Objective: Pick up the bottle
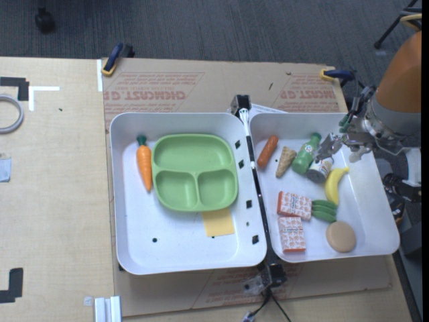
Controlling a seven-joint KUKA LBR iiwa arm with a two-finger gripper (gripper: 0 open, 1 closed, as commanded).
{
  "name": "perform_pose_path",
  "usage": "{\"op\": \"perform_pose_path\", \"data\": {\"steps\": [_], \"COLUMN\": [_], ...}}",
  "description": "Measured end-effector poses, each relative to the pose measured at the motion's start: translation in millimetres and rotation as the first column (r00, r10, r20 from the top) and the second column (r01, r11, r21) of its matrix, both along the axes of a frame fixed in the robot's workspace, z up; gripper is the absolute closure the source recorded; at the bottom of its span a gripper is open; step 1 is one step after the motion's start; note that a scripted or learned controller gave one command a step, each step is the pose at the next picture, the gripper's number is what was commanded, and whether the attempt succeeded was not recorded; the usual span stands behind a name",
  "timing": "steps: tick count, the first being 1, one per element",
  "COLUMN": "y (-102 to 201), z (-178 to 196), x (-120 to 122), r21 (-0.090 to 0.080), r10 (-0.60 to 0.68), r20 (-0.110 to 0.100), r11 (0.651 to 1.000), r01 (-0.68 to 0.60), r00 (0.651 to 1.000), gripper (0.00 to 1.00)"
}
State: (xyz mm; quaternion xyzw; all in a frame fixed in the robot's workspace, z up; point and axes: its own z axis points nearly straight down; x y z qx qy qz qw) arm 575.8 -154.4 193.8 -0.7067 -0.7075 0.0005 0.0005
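Camera view: the bottle (306, 153), green with a white band, lies tilted in the right bin (375, 213), near the far wall. A cone (285, 161) lies just beside it on the left, and a can (319, 173) touches or nearly touches its lower end. A banana (334, 183) lies just right of the can.

The gripper (333, 146) reaches in from the right and sits low over the bin, just right of the bottle. How wide the claw stands, and whether it has hold of anything, cannot be told at this resolution. No part of the bottle shows between its tips.

Judgement: the approach is from the bottle's free side, since the cone blocks the left and the can crowds the lower end. The crowding is the main risk; a closing claw may catch the can or banana instead.

The left bin (127, 200) holds a tray (194, 173), a carrot (144, 166) and a cheese slice (219, 223), well apart from the work.
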Motion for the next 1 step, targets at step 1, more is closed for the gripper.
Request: {"op": "perform_pose_path", "data": {"steps": [1], "y": [-0.1], "z": [9.7], "x": [0.7], "r21": [-0.001], "r10": [0.001], "r20": [0.001], "r11": [1.0], "r01": [-0.001], "r00": [1.0], "gripper": [1.0]}}
